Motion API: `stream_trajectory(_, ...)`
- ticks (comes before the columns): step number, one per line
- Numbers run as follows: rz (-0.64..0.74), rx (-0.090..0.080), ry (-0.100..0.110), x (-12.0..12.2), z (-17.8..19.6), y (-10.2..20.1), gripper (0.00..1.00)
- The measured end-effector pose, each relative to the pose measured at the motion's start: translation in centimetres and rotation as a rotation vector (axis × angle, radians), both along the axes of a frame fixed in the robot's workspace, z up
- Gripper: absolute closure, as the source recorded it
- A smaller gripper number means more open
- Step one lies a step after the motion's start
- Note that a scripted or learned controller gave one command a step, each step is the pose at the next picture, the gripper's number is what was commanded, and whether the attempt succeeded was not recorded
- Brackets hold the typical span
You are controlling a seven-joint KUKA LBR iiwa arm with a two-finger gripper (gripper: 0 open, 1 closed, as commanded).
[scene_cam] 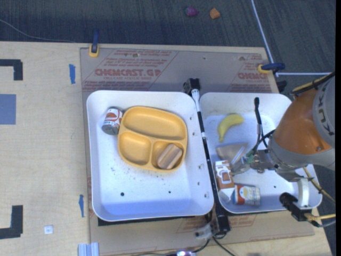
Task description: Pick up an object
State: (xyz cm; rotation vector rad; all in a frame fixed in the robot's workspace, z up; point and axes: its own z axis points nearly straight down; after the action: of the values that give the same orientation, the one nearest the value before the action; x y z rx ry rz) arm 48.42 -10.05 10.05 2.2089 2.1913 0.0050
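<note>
Beside gripper [246, 160], carton [224, 173]

Arm [311, 135]: grey casing, rounded links, with a broad orange band [298, 127] just above the wrist. Dark lettering partly visible on the pale upper link, unreadable. Wrist section below the band is grey and cylindrical. Thin black cables [258, 122] loop off the wrist beside the gripper [246, 161], which is metallic grey with small dark fittings. A white bracket with a black cylindrical piece [294, 204] sits behind the wrist.
</note>
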Motion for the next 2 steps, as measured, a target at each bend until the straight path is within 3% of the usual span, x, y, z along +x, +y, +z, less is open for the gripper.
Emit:
stream_trajectory(1, 0.005, 0.013, 0.013, -0.2, -1.1, 0.1, 0.00)
stream_trajectory(2, 0.002, 0.001, 0.001, 0.0, 0.0, -0.3, 1.00)
